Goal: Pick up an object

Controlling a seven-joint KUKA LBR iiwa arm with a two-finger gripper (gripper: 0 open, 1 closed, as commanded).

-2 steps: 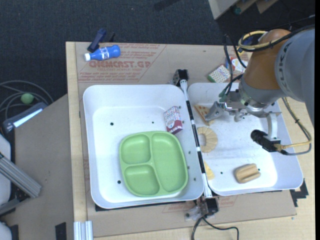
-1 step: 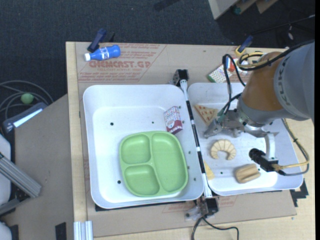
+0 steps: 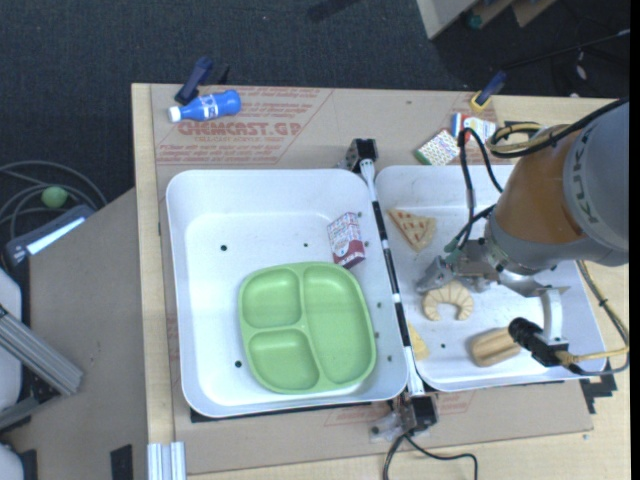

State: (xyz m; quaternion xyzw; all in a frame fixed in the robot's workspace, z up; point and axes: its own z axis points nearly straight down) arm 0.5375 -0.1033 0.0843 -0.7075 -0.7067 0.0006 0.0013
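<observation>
grey arm (image 3: 560, 203) bent low over croissant (image 3: 450, 302), jaws' state unclear

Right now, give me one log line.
hand: over right bin | nearest: croissant | left bin: green tray, carton

arm (image 3: 575, 203) cut off at right edge

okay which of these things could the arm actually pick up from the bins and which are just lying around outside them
In the bins: croissant, pizza slice, brush, red carton, green tray; gripper just above the croissant.

Lying about: blue bottle, small packet, cables.
</observation>
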